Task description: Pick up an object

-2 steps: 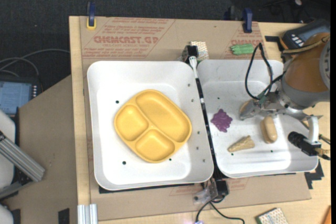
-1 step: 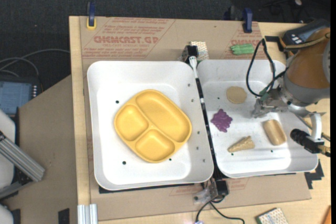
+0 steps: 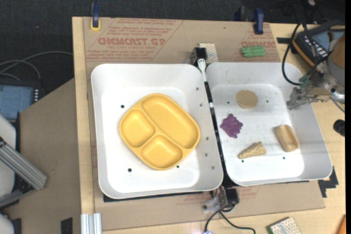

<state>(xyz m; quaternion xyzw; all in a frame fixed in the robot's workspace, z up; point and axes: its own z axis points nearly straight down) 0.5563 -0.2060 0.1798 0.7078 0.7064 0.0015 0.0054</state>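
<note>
1. A round tan cookie-like disc (image 3: 247, 99) lay flat in the right bin (image 3: 312, 140), toward its twelve o'clock side, apart from the other pieces.
2. A purple grape-like cluster (image 3: 231, 125) lay at the bin's nine o'clock, near the wall shared with the left bin (image 3: 104, 134), at about seven o'clock of the disc.
3. A tan cone-shaped wedge (image 3: 252, 150) lay on its side at the bin's six o'clock, its point toward three o'clock.
4. A light brown bread-like block (image 3: 286, 137) lay at four o'clock, its long axis running from eleven to five o'clock, just beside the wedge's pointed end.
5. A yellow three-compartment plate (image 3: 159, 130) sat flat in the middle of the left bin, turned askew.
</note>
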